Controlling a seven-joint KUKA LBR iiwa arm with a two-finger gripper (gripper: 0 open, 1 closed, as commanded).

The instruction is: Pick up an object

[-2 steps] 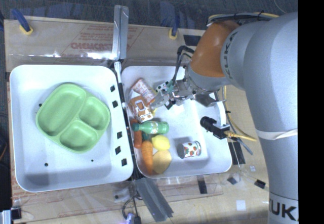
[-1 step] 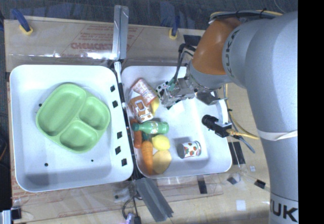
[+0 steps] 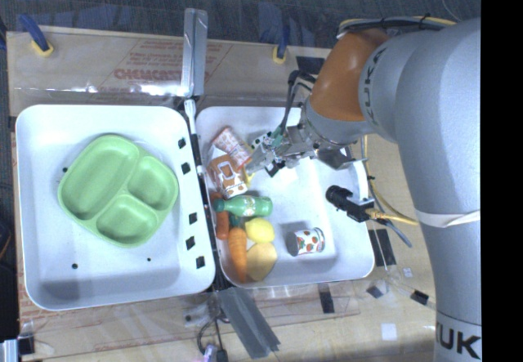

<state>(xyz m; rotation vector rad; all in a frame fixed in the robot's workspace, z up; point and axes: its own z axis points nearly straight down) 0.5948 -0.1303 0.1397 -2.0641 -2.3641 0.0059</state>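
One green bottle (image 3: 245, 207) lies flat (long axis left-right) below the jaws (image 3: 274, 154), whose state I cannot tell.

The grey arm (image 3: 441, 131) bears the letters "KUK" in black at its lower end, below and to the right of the claw (image 3: 274, 152), cut off by the frame's edge. On the counter (image 3: 106, 66), up and to the left of the claw, red print runs across a clear sheet (image 3: 151, 66), too faint to read.
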